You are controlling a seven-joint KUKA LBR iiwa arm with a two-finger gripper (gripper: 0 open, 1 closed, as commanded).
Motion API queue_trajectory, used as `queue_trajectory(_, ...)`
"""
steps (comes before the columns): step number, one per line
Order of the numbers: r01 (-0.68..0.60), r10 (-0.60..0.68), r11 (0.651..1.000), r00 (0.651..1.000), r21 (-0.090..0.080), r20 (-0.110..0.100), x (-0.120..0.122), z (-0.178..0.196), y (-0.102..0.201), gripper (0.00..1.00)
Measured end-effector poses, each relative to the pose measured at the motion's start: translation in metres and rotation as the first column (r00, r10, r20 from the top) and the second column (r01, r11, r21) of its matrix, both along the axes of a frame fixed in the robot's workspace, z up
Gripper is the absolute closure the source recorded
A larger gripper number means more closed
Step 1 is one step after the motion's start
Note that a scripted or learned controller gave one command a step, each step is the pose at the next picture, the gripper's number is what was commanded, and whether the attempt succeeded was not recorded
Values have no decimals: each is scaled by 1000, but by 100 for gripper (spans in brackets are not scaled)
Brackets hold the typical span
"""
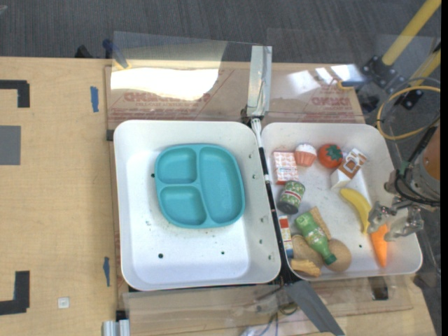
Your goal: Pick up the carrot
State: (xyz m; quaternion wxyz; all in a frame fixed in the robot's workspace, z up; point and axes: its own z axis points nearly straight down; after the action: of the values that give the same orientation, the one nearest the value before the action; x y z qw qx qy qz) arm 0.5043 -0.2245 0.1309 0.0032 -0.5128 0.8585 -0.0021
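The carrot [379,247] lies in the right bin [404,187], close against its right wall near the front corner, its thick end up toward the back and its point toward the front edge. The gripper [393,220] sits right at the carrot's thick end, reaching in over the bin's right rim; its metal parts overlap the top of the carrot, but whether the jaws are wide, narrow or closed around it cannot be told from this slant. Just left of the carrot, a banana [358,206] curves along the bin floor, apart from the carrot by a thin strip of white. Farther left in the same bin lie a green bottle [314,236], a brown potato-like piece [339,255], a small can [292,196] and a red-and-white box [284,165]. Along the back of the bin stand a cupcake [306,155], a tomato [330,155] and a small carton [354,162]. The left bin [133,208] holds a teal divided plate [199,185] with three compartments, set toward the bin's back half. Both bins rest side by side on the wooden bench [49,187].
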Motion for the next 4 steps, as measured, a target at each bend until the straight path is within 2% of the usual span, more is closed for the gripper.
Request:
queue_trajectory(1,143,-143,990,990,3,1,-15,-22,67,100)
queue_trajectory(2,105,-105,995,994,2,6,6,49,101,100)
queue_trajectory(3,-236,236,972,972,4,-11,-26,-8,29,100)
queue_trajectory(4,-396,396,918,918,-9,1,-20,-20,91,100)
